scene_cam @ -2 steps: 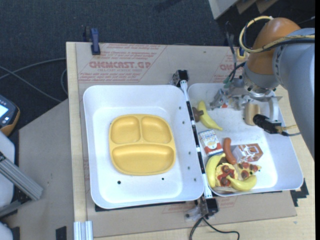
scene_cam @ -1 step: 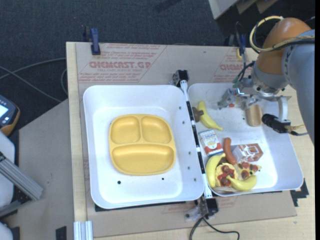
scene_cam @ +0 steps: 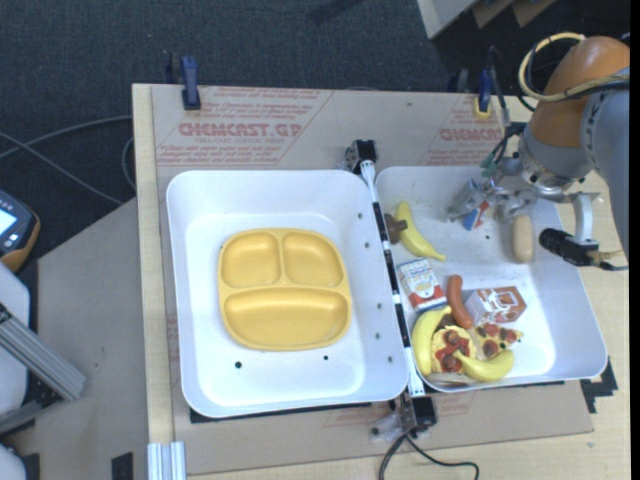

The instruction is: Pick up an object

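Note:
My gripper (scene_cam: 480,206) hangs over the far part of the right bin (scene_cam: 580,318), open, with nothing seen between its fingers. A beige bread roll (scene_cam: 522,237) lies just right of it. A small banana (scene_cam: 415,234) lies to its left, by the bin's left wall. Nearer the front are a milk carton (scene_cam: 420,284), a sausage (scene_cam: 458,301), a red and white packet (scene_cam: 499,304), a pizza slice (scene_cam: 466,345) and a larger banana (scene_cam: 478,366), packed close together.
The left bin (scene_cam: 190,268) holds a yellow divided plate (scene_cam: 284,288). A black clamp (scene_cam: 361,153) sits where the bins meet at the back. The arm's orange band (scene_cam: 585,73) and wrist stand over the right bin's far right corner.

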Robot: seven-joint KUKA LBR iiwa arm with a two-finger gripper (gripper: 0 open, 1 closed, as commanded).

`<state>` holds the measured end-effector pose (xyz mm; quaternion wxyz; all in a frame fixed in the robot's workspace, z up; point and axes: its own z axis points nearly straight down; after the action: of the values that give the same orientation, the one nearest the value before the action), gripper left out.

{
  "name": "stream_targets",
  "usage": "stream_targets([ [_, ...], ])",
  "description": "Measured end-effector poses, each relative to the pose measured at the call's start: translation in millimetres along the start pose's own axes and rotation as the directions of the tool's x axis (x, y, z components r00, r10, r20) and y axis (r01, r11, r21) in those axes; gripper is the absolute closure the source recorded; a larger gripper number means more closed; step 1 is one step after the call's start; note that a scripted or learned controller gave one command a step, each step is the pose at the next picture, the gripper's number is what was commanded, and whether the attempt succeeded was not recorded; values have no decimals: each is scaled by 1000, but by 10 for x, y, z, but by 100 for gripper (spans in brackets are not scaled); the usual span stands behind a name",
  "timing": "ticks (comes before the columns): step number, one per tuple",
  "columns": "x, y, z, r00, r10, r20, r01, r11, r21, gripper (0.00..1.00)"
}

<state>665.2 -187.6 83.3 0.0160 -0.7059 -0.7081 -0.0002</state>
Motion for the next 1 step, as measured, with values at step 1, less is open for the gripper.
stream_targets([
  [1, -83, 21, -133, 1000, 2, 25, -1, 1000, -25, 100],
])
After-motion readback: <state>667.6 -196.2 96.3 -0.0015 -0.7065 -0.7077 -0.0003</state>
